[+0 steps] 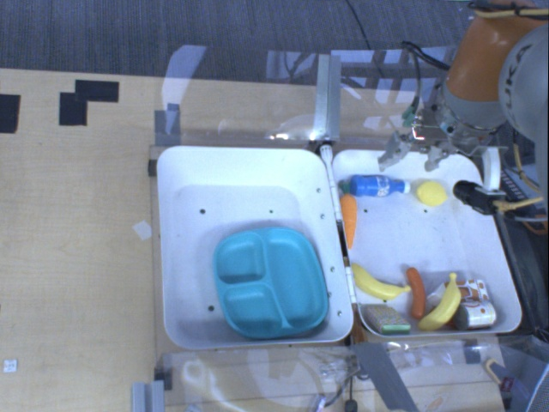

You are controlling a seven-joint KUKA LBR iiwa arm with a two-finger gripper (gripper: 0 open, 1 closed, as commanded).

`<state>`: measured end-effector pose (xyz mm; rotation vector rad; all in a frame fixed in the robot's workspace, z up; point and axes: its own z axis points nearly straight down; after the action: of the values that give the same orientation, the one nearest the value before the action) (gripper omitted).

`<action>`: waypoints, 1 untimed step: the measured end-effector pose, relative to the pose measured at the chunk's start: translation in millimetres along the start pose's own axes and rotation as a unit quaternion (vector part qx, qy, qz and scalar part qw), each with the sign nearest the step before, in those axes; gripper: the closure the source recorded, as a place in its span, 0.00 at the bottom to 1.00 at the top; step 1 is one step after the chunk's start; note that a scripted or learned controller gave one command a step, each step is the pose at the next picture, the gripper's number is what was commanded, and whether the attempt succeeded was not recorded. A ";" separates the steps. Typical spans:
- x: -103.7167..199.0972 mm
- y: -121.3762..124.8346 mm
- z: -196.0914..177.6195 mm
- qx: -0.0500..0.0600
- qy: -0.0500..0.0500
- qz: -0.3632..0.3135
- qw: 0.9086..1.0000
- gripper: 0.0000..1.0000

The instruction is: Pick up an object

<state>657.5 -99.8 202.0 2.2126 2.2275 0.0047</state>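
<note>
Two fingers (396, 151) spread wide, nothing between them.
My gripper (415, 154) hangs tips-down; blue bottle (375, 185) just below, yellow lemon (432, 193) nearby.

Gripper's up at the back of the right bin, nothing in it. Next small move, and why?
Probably straight down and slightly forward onto the blue bottle. The gripper hovers open above the right bin's far end, nothing between its fingers. The bottle lies just below it, with the lemon beside it and the carrot touching its left end.
</note>
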 end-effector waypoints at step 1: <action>-18.6 17.6 83.4 -0.014 -0.002 -0.043 0.999 0.00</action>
<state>675.5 -118.2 118.6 2.0988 2.3049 0.0298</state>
